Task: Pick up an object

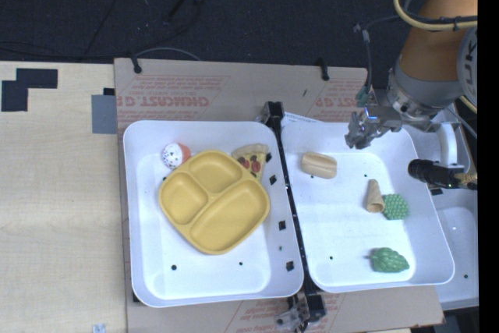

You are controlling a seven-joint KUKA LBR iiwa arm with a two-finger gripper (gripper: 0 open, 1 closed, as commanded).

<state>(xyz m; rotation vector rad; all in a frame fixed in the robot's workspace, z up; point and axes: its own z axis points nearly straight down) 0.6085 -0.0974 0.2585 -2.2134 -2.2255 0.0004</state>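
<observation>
Broadly, the table (54, 191) fills the lower frame, its pale wood surface carrying a sheet of printed cardboard (234, 93) beneath two shallow white bins. At upper right stands the arm (437, 35), grey with an orange band, reaching in toward the far rim of the right bin (343, 246). The left bin (148, 261), at centre frame, holds a yellow divided plate (214, 201), with a toy pizza slice (251, 158) touching its upper right edge and a small white-and-orange ball (173, 156) just beside its upper left edge.

The right bin holds four small pieces: a tan bread roll (319, 164) in its upper left part, an ice-cream cone (375, 196) touching a green textured ball (395, 206) at centre right, and a green leafy toy (389, 260) in the lower right corner.

Smallest, the end effector (360, 135) hangs over the right bin's upper rim, to the right of the roll; whether it is spread or closed cannot be told from this slant.

As a judgement, the bread roll is the nearest candidate: it appears light, rigid moulded plastic, smooth and somewhat slippery, and not fragile. A grip across its shorter width, at mid-length, would likely seat best.
</observation>
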